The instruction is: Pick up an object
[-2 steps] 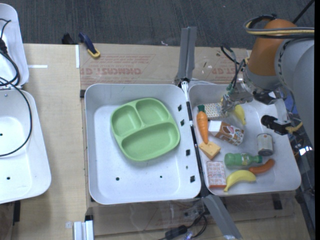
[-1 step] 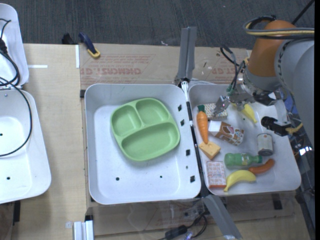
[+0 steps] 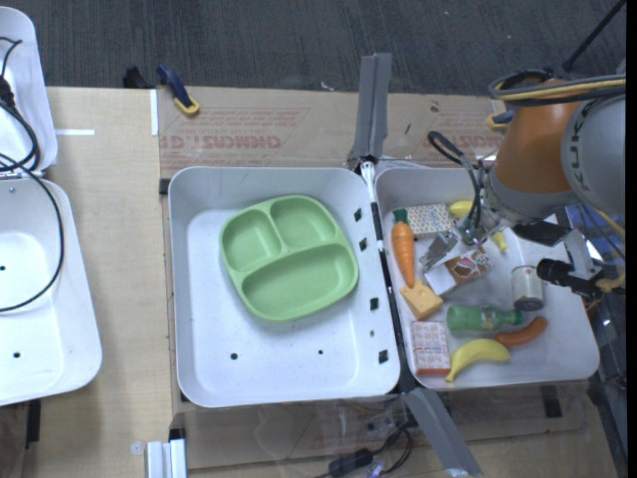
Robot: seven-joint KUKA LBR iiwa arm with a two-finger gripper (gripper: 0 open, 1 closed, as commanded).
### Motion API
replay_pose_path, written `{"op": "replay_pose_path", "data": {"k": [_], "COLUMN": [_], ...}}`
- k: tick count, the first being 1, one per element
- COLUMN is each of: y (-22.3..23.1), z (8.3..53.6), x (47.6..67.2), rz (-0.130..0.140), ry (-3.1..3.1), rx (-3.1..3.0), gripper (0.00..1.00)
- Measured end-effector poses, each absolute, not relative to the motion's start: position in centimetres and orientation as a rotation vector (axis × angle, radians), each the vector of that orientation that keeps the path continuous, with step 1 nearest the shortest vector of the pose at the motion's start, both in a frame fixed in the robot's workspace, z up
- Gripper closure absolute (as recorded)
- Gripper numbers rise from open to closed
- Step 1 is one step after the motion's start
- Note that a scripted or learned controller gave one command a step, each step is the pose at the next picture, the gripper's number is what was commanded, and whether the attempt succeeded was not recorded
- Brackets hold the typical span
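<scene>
The arm's orange band (image 3: 535,155) hangs over the back of the right bin (image 3: 572,361). Below it my gripper (image 3: 472,231) reaches down among the items there, just above a small brown-and-white packet (image 3: 466,266) and beside a grey metallic piece (image 3: 435,252). Around it lie a carrot (image 3: 402,251), a patterned box (image 3: 426,219), a yellow cheese wedge (image 3: 422,300), a green bottle (image 3: 483,318), a banana (image 3: 476,356), a red sausage (image 3: 522,333), a small can (image 3: 527,287) and a red-and-white packet (image 3: 429,347). I see nothing clearly lifted.
The left bin (image 3: 199,357) holds a green divided plate (image 3: 289,257). A grey divider post (image 3: 373,108) stands between the bins at the back. A blue-and-yellow clamp (image 3: 177,90) lies on the bench, and white equipment with black cables (image 3: 30,267) sits at the far left.
</scene>
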State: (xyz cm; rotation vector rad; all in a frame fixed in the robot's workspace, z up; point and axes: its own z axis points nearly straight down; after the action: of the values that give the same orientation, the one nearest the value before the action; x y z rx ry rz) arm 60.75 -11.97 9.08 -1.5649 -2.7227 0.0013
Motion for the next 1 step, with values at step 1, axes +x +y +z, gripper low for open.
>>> {"op": "replay_pose_path", "data": {"k": [1], "y": [-13.05], "z": [9.04], "x": [55.40], "rz": [0.002], "ry": [-2.535], "rx": [-1.851], "gripper": [0.00]}}
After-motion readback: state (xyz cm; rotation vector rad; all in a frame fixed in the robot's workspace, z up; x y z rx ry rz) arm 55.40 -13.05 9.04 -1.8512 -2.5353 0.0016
